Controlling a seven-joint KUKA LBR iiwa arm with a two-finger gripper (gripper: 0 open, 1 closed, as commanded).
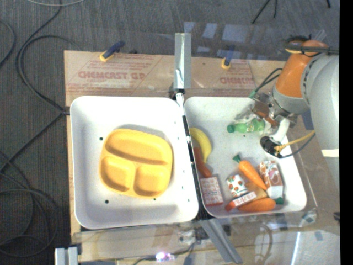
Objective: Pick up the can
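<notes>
Grey arm links with an orange band (292,76) reach in from the right, and we see the end effector (263,115) low over the right white bin (218,112), by its far right wall, beside a green plastic bottle (246,127); we cannot tell its state. We find the small red-and-white can (236,185) near the front wall among carrots (252,174), with bare floor mid-bin.

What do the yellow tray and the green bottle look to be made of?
Yellow tray: likely moulded plastic, smooth and matte, with rounded compartments and an even colour. Green bottle: probably translucent glossy plastic, with pale highlights; too small to be sure.
</notes>
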